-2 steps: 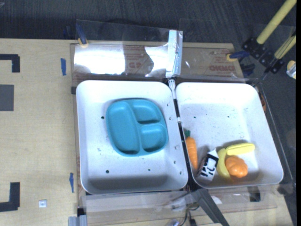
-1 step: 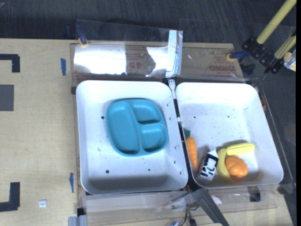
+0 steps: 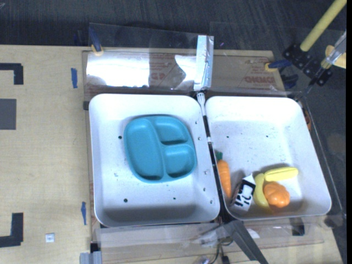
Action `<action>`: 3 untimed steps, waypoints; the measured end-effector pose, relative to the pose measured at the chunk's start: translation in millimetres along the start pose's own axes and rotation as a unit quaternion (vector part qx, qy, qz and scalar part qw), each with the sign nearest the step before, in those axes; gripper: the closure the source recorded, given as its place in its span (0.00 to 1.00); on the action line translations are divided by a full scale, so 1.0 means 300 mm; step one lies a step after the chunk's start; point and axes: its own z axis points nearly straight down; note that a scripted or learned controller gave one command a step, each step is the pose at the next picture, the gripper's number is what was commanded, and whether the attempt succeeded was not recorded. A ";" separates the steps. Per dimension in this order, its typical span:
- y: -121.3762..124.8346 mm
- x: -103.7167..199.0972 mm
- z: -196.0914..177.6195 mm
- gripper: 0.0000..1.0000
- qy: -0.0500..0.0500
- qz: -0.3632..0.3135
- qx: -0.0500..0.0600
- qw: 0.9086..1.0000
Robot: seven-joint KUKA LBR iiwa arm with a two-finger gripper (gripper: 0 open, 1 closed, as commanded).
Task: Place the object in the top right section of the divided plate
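Observation:
A blue divided plate lies in the left white bin. It has one large section on its left and two smaller ones on its right, and nothing lies in any of them. In the right white bin, near the front, an orange carrot rests against the left wall. Beside it sits a small black-and-white item. Next to that, a yellow piece touches an orange rounded piece.
A shiny clear panel with a metal post stands behind the bins. A yellow rod and black clamps sit at the top right. The wooden bench extends to the left, with black marks and blue tape.

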 end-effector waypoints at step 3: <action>-0.021 0.017 -0.002 1.00 0.000 -0.098 0.000 0.995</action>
